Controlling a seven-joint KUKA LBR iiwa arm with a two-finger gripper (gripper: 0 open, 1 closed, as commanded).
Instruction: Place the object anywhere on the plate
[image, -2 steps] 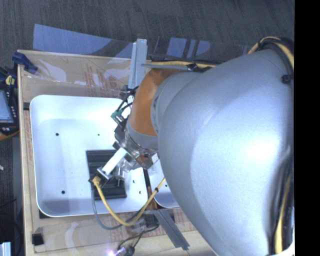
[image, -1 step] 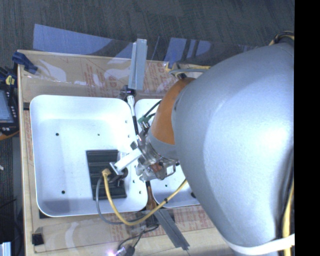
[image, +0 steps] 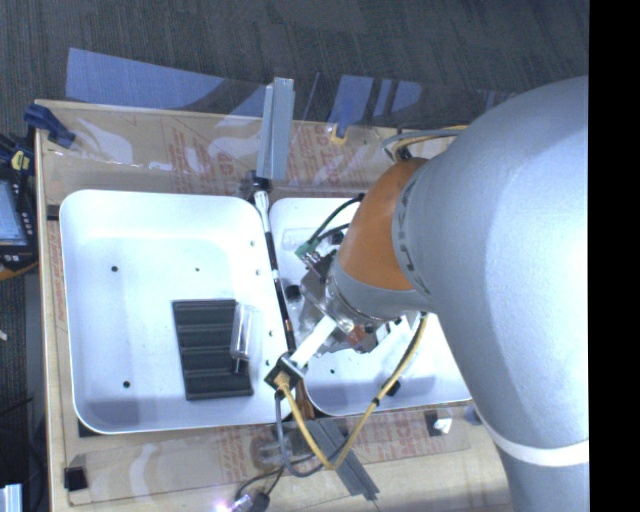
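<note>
A black ribbed plate (image: 210, 348) lies flat in the left bin (image: 110, 240), toward its front right. A small clear, greyish cylinder (image: 241, 332) rests along the plate's right edge, partly on it. My gripper (image: 345, 332) hangs low over the left part of the right bin (image: 440, 385), just right of the wall between the bins and apart from the cylinder. The wrist and the orange band hide most of the gripper.
The big grey arm covers most of the right bin and whatever lies in it. A metal post (image: 275, 125) stands at the back between the bins. The left bin's white floor lies bare around the plate.
</note>
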